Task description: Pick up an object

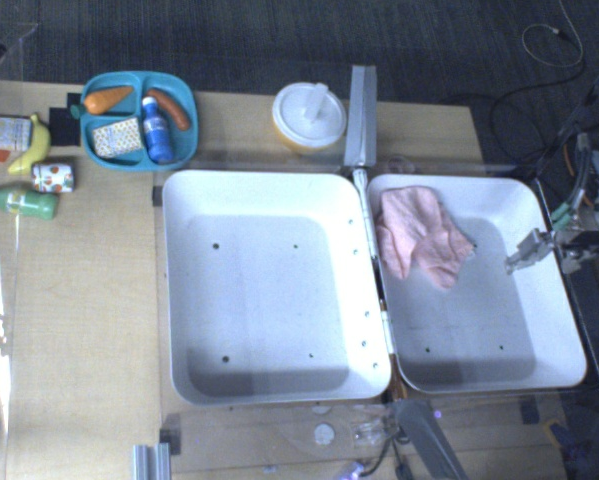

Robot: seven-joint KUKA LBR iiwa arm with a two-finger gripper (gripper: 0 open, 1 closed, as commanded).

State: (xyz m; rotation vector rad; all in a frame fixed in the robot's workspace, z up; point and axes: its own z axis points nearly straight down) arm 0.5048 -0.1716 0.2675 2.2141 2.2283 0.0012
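Note:
A crumpled pink cloth [419, 233] lies in the far left corner of the right bin [499, 363]. It is the one loose object inside either bin. My gripper [532, 249] sits low at the right bin's right side, near its rim, about a hand's width to the right of the cloth and not touching it. Nothing shows in the gripper. The rest of the arm runs off to the right.
The left bin [269, 288] adjoins the right one along a metal rail [362, 118]. Behind the bins stand a white lidded cup [309, 116] and a blue divided plate [139, 120] of toy food. A banana [31, 146], a can [53, 177] and a green bottle [19, 202] lie far left.

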